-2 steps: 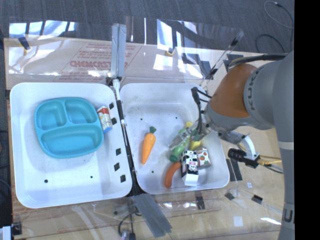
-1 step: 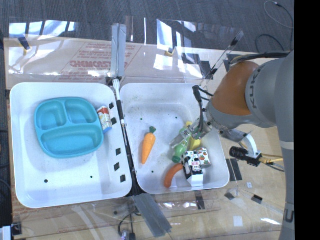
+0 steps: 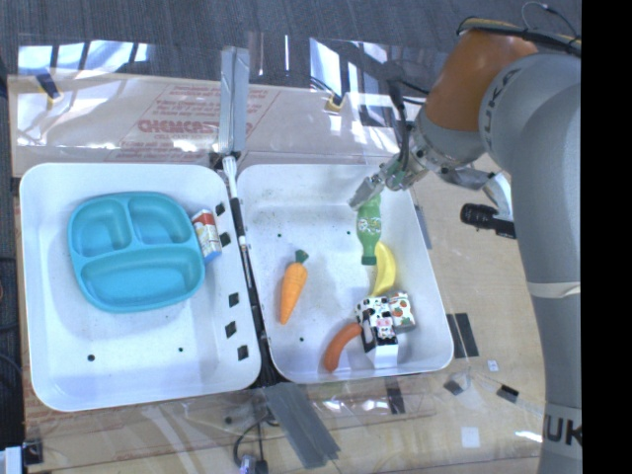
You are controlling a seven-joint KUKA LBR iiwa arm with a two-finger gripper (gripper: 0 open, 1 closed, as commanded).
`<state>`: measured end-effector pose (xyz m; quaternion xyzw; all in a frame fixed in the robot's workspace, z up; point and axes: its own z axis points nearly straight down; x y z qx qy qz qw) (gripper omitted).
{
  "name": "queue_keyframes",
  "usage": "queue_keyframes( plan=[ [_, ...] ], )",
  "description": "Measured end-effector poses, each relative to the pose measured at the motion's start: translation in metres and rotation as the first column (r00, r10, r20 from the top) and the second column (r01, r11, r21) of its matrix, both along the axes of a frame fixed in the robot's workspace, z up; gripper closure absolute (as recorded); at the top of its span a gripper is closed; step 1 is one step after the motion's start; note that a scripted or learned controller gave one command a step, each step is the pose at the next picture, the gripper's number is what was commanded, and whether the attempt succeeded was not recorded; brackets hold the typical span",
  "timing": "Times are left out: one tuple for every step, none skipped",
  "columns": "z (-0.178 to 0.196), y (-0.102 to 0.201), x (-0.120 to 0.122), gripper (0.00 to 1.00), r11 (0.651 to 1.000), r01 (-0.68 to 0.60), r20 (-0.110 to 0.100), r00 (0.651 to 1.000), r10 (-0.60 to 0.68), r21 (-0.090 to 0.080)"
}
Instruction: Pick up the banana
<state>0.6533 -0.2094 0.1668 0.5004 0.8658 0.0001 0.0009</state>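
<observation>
**Banana crowded by a green bottle in the right bin**

The banana [image 3: 384,268] lies in the right bin [image 3: 326,181], close to its right wall, roughly midway down that side. A green bottle [image 3: 369,227] lies just above it, its lower end touching or overlapping the banana's upper tip, so the bottle sits between the banana and the arm. Just below the banana stands a small carton with a cow print [image 3: 384,319], near or touching the fruit's lower end. Beside the carton, toward the bin's front edge, lies an orange-red sausage-shaped toy [image 3: 342,347]. A carrot [image 3: 291,286] with a green top rests near the middle of the bin, well apart from the banana.

The grey arm [image 3: 538,117] reaches in from the right, its orange band above the wrist. The claw [image 3: 373,191] hangs over the upper right part of the right bin, right at the top of the green bottle; whether its fingers are apart or together cannot be told, and nothing can be seen held between them.

In the left bin [image 3: 49,363] a blue divided plate [image 3: 133,250] lies flat, with a small can [image 3: 207,234] just beside its right edge. Both bins sit side by side on the tabletop [image 3: 474,304].
</observation>
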Motion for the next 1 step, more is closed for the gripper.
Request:
queue_keyframes(
  plan=[
    [0.0,0.0003,0.0001,0.0,1.0,-0.001,0.0,1.0,0.001,0.0]
  ],
)
